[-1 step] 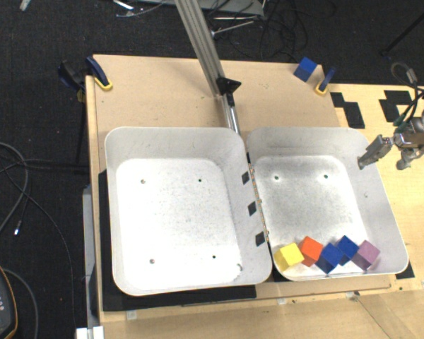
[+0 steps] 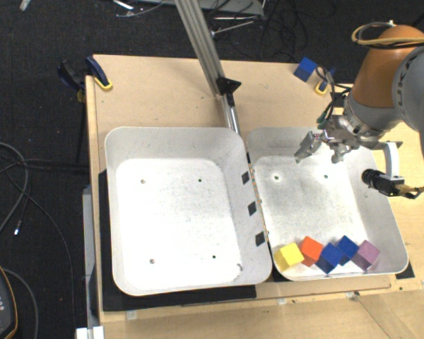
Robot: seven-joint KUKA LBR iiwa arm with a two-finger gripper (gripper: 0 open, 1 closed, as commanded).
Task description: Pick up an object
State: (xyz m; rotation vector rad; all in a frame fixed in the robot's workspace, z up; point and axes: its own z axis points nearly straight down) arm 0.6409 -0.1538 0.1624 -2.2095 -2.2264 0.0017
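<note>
Overhead, end effector (image 2: 322, 147) above right bin (image 2: 381, 210)

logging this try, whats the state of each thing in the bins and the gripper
gripper: open, holding nothing, over the right bin's far end
yellow cube: resting in the right bin, near edge
orange cube: resting beside it
blue cubes: resting, touching
purple cube: resting, row's right end
left bin: flat on bench

Two bins (image 2: 120, 161), five blocks (image 2: 311, 248)
</note>
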